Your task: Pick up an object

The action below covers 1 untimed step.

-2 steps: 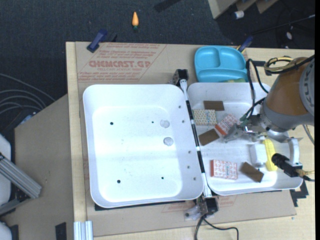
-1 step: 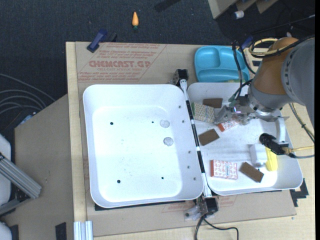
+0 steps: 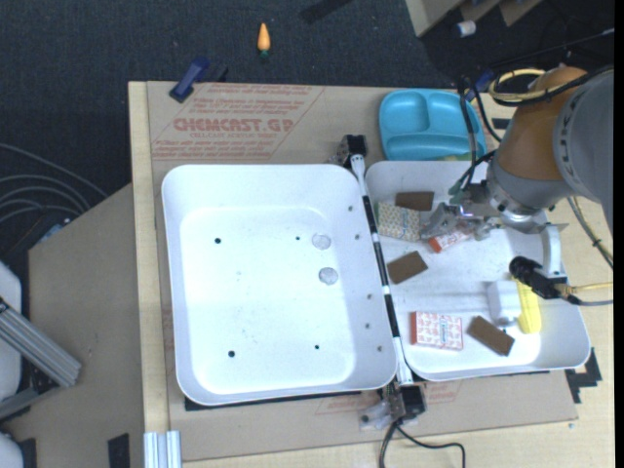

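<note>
My gripper (image 3: 447, 226) is low over the upper middle of the right bin (image 3: 570, 344), reaching in from the right. A small red and white thing (image 3: 446, 243) lies right at its tip; I cannot see whether it is held. A brown block (image 3: 414, 201) and a patterned packet (image 3: 395, 221) lie just left of the gripper. Another brown block (image 3: 407, 266) sits below them.
The front of the right bin holds a red and white packet (image 3: 436, 330), a third brown block (image 3: 489, 335), a yellow stick (image 3: 527, 312) and a pale grey piece (image 3: 502, 301). The left bin (image 3: 195, 193) has two small grey discs (image 3: 325, 258). A blue tray (image 3: 425, 125) stands behind the right bin.
</note>
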Each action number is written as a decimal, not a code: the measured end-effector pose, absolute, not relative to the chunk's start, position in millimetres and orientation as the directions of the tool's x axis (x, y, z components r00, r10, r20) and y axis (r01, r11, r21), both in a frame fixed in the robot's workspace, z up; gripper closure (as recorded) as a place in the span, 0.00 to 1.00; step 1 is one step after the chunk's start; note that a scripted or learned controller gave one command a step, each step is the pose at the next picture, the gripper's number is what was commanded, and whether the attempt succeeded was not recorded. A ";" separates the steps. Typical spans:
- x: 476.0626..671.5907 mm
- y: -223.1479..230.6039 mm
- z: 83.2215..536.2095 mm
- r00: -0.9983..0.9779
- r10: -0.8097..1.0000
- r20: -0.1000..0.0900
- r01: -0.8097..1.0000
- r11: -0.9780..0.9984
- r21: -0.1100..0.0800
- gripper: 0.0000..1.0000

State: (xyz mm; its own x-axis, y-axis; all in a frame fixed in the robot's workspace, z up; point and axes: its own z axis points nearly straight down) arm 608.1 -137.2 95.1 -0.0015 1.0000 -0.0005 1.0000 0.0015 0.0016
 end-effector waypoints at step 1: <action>493.5 -80.5 184.6 -0.001 1.000 0.002 1.000 0.001 -0.003 1.00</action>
State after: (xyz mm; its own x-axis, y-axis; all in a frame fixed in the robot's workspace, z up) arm 493.5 -80.5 184.6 -0.0006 1.0000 0.0021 1.0000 0.0006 -0.0028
